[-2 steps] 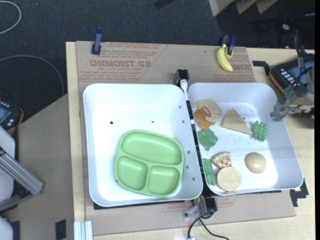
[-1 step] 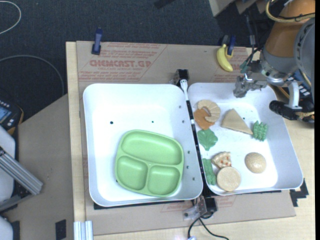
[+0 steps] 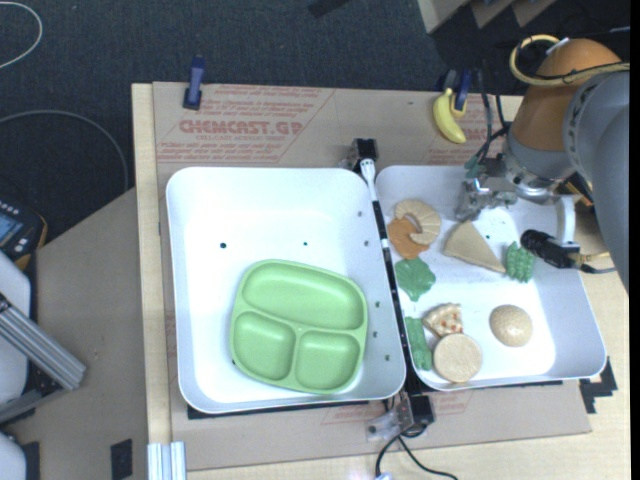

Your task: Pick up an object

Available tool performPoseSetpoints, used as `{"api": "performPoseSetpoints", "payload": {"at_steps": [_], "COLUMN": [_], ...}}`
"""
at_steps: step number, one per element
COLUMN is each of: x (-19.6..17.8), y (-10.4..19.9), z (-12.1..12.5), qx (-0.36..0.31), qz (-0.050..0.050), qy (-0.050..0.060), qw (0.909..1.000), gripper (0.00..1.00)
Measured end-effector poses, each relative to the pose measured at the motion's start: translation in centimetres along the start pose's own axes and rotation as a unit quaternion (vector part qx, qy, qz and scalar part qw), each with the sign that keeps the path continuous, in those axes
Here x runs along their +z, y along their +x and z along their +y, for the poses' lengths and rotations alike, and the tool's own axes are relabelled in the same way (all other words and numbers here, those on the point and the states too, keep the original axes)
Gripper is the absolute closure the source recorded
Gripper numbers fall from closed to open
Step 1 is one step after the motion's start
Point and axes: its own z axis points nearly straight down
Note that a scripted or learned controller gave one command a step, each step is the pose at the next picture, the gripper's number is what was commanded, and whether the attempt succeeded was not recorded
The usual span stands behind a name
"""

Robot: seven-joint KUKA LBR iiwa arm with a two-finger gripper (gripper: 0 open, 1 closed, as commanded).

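My gripper (image 3: 474,198) hangs low over the far part of the right bin (image 3: 590,338), with nothing seen in it. Just in front of it lies a tan wedge (image 3: 474,246). To its left sits a round tan and orange pastry (image 3: 414,224). Further forward lie a green leafy piece (image 3: 413,275), a small green piece (image 3: 519,262), a pale lumpy piece (image 3: 443,318), a round bun (image 3: 511,325), a flat tan disc (image 3: 457,358) and a green strip (image 3: 417,345).
The left bin (image 3: 200,208) holds a green divided plate (image 3: 298,325). A yellow banana (image 3: 449,118) lies on the bench behind the right bin. A blue clamp (image 3: 193,83) grips the board's far edge. The arm fills the upper right.
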Motion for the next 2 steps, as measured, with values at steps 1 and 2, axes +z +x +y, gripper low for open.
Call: {"api": "performPoseSetpoints", "payload": {"at_steps": [1,2], "x": [-0.3,-10.8], "y": [4.5,12.7], "z": [-5.3,-9.4], "qx": [0.000,-0.003], "qz": [0.001,0.001], "qy": [0.001,-0.004], "qw": [1.0000,1.0000], "gripper": [1.00,1.00]}}
